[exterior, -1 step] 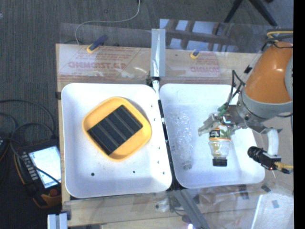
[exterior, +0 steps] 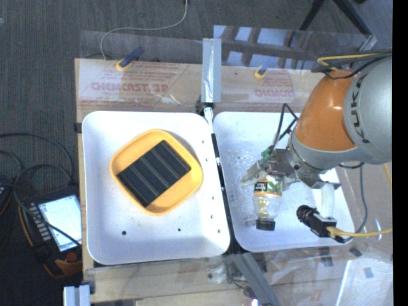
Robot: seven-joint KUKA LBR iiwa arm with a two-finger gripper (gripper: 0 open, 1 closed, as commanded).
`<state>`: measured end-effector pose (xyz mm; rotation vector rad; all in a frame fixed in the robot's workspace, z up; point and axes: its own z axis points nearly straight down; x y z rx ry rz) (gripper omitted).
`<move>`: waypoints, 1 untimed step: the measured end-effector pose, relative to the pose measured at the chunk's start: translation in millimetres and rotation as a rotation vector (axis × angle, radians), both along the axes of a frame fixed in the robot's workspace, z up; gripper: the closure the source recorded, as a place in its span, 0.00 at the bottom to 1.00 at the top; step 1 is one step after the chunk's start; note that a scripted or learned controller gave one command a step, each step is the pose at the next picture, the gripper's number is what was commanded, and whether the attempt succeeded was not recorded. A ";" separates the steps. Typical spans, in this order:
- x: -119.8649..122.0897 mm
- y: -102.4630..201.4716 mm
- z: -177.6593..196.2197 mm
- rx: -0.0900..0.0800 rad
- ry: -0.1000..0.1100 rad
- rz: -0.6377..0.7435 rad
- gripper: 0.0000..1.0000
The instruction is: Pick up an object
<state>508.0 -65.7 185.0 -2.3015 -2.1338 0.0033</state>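
Since the small clear bottle seems to lie on its side just beside the end effector, dark cap pointing away from it, a glancing squeeze could roll it across the white bin; whether the end effector is clenched or released cannot be told

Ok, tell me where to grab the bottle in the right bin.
Probably the clear middle of the bottle, not the narrower dark cap. Come straight down and close across its width: it lies flat, cap toward the near rim of the bin, with bare floor on both sides.
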 end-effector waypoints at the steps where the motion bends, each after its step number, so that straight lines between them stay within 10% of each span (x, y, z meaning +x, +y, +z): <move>1: 28.7 -60.3 -87.9 -0.001 -0.016 -0.031 0.00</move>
